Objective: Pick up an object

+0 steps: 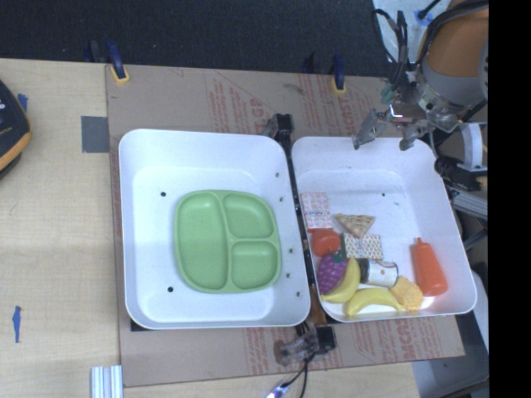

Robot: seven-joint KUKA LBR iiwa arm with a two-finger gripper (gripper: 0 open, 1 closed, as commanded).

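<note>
My gripper (385, 136) hangs open above the far edge of the right bin (373, 166), its two dark fingers spread apart with nothing between them. The objects lie well below it in the near part of that bin: an orange bottle (428, 267), a yellow banana (362, 293), purple grapes (333, 270), a red tomato (325, 242), a toast-coloured wedge (355, 223), a corn cob (406, 293), a small dark-and-white can (382, 272) and flat printed packets (314, 208).
The left bin (145, 168) holds a green divided plate (226, 240). Clamps (283, 125) sit between the bins at the back. A yellow and black device (10, 127) lies at the far left of the bench.
</note>
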